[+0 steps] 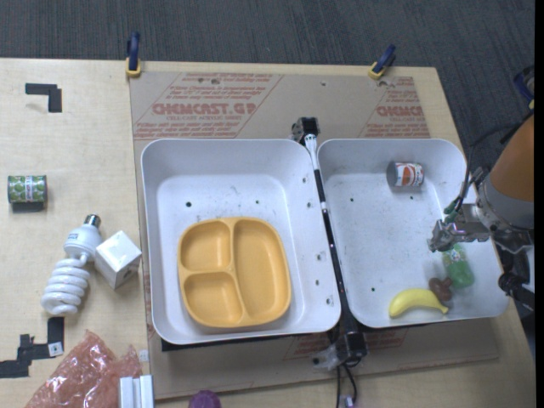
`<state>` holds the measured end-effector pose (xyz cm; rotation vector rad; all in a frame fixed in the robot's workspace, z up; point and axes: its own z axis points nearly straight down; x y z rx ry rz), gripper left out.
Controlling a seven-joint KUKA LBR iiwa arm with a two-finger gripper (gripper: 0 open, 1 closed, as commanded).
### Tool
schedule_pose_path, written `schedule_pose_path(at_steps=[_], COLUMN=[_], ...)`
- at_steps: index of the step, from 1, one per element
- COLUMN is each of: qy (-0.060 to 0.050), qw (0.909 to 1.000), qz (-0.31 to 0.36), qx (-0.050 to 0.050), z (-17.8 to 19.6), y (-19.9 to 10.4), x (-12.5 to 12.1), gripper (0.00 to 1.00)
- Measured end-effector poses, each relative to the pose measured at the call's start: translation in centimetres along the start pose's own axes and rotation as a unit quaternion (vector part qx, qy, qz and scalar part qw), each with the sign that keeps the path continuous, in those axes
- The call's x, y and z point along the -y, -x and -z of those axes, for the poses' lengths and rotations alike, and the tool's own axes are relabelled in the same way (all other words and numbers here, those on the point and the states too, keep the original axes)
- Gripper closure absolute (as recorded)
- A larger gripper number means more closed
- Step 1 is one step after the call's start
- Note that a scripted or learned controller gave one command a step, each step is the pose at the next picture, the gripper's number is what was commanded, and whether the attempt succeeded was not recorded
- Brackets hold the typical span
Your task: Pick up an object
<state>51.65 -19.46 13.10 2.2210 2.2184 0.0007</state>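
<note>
Gripper [448, 235] hangs low at the right bin's [374, 164] far edge, jaw state unreadable, directly over a pale green translucent object [460, 272], likely its target, beside the yellow banana [417, 303].

We look down from one fixed camera above the bench [68, 253], tilted so the far edge sits at the top. We stand far enough back to take in both white bins, the left bin [157, 228] and the right bin [357, 228], whole, plus bare bench to the left and dark floor [255, 11] beyond. The arm [514, 185] enters at our right edge
</note>
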Motion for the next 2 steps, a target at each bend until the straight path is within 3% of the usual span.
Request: schedule_pose_path(at_steps=[1, 2], qy=[-0.001, 0.0], qw=[1.0, 1.0], qz=[0.001, 0.002], qx=[0.0, 0.0], z=[0.6, -3.9], y=[-4.4, 1.7], x=[-5.3, -12.1], gripper=[1.0, 1.0])
